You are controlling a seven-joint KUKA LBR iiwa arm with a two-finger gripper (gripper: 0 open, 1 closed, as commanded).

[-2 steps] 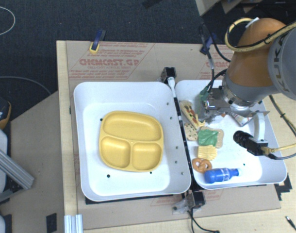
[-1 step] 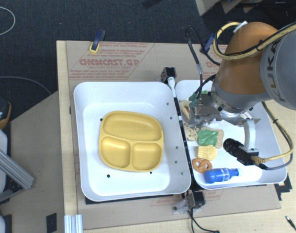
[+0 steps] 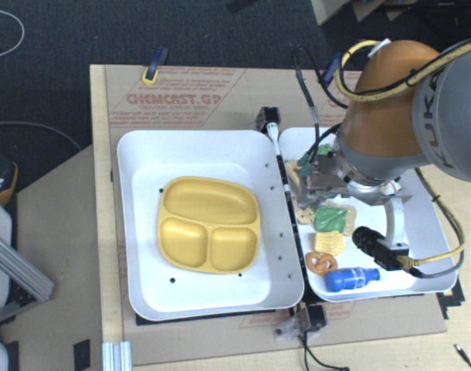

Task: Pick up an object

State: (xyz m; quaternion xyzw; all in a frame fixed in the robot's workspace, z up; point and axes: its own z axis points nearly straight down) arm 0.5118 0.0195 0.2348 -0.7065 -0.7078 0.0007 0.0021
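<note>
Count: two white bins | left bin (image 3: 135, 207): one yellow divided tray (image 3: 209, 224) | right bin (image 3: 432, 230): you see one blue bottle (image 3: 351, 278), one pretzel (image 3: 321, 262), one green piece (image 3: 330, 219) | gripper (image 3: 316, 180): low over right bin, grip state indeterminate

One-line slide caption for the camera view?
KUKA arm reaches down into the right bin above a green item, pretzel and blue bottle; yellow divided tray sits in left bin.

Robotics lab: cabled arm (image 3: 390, 107), paired white bins (image 3: 135, 207), plywood bench (image 3: 104, 130).
</note>
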